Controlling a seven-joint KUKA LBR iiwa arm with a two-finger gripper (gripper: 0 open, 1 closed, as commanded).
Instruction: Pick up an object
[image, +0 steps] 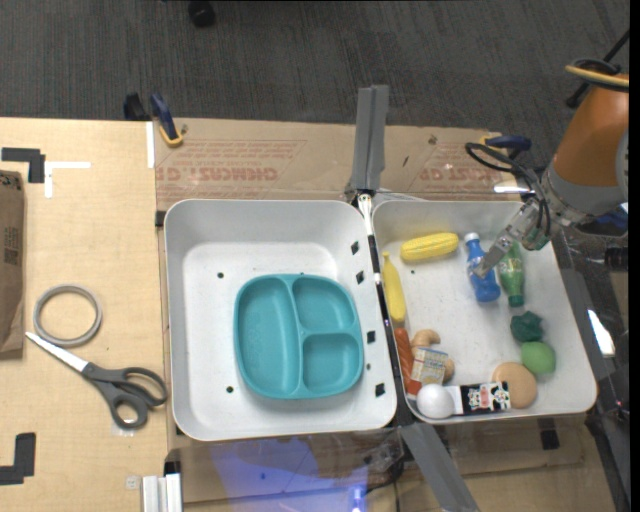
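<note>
White plastic bins sit side by side on your worktop (90, 190). Your left bin (190, 300) holds a teal divided plate (298, 335). Your right bin (575, 330) is crowded: a yellow corn cob (429, 247) near the back, a banana (393, 288) along the left wall, and beside them a blue bottle (483, 274) and a green bottle (513, 278) standing close together. Toward the front you have a dark green lump (526, 325), a green ball (538, 357), a tan round piece (514, 378), a white ball (435, 401), a small carton (484, 398) and a mushroom-like toy (428, 345).

Your hand (487, 259) reaches in from the right and sits right at the top of the blue bottle, with the green bottle just beside it. You cannot tell how far it is spread, or whether it grips anything; its tips blur against the bottle.

Scissors (105, 378) and a tape roll (67, 312) lie on the worktop to the left, well clear.
</note>
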